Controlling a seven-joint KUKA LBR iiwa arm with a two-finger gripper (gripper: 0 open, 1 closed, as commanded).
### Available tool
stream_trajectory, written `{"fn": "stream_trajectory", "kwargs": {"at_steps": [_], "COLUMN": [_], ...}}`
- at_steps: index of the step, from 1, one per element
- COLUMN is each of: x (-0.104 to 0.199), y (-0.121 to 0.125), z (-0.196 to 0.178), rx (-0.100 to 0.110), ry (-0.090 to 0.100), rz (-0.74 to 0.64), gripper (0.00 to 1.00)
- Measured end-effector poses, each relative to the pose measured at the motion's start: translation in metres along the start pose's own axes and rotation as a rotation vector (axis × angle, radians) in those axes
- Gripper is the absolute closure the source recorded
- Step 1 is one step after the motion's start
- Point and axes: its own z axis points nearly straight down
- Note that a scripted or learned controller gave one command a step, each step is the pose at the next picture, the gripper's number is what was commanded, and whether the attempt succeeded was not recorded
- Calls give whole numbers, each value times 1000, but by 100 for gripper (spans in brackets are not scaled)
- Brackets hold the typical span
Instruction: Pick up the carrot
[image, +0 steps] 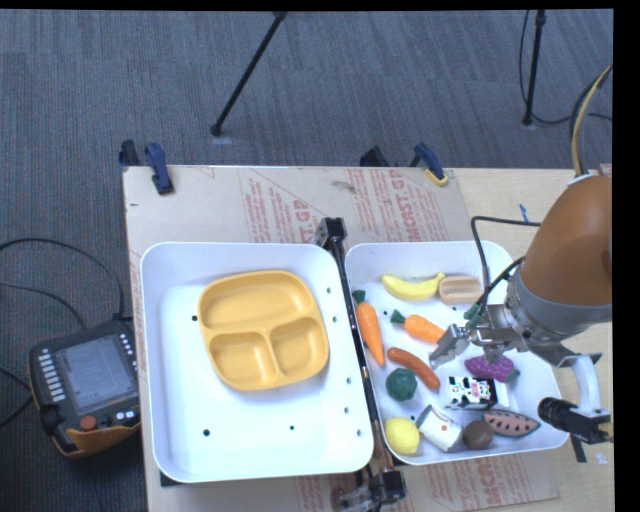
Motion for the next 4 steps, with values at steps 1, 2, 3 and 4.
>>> {"fn": "stream_trajectory", "kwargs": {"at_steps": [1, 2, 3, 4], "x": [3, -7, -6, 10], "y": [56, 91, 90, 72], "z": [37, 119, 111, 119], "rx": [-2, -3, 8, -2], "ry": [0, 1, 5, 0], "rz": [205, 316, 307, -115], "gripper": [0, 0, 100, 100]}}
